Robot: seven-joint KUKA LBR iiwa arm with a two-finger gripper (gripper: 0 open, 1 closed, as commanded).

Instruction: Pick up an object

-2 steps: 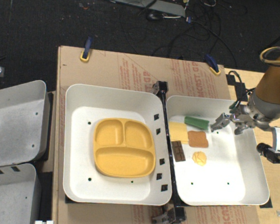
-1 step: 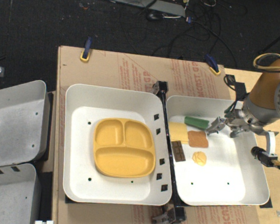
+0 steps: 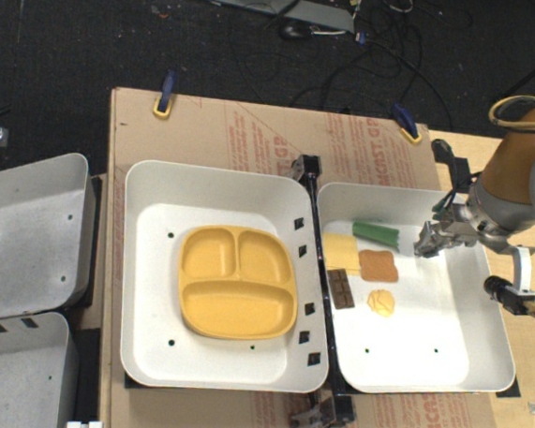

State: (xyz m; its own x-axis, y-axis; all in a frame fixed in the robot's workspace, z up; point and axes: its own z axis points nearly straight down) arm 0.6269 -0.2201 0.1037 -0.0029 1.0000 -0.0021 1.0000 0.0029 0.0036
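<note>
A brown cardboard sheet is lying over dark speckled carpet, with two blue clamps gripping its far edge, black cables trailing beyond it, and white perforated panels sitting to its left.

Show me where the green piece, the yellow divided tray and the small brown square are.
green piece [image 3: 376, 233], camera view, middle of its length
yellow divided tray [image 3: 238, 282], camera view, central divider
brown square [image 3: 377, 266], camera view, its flat top
</note>
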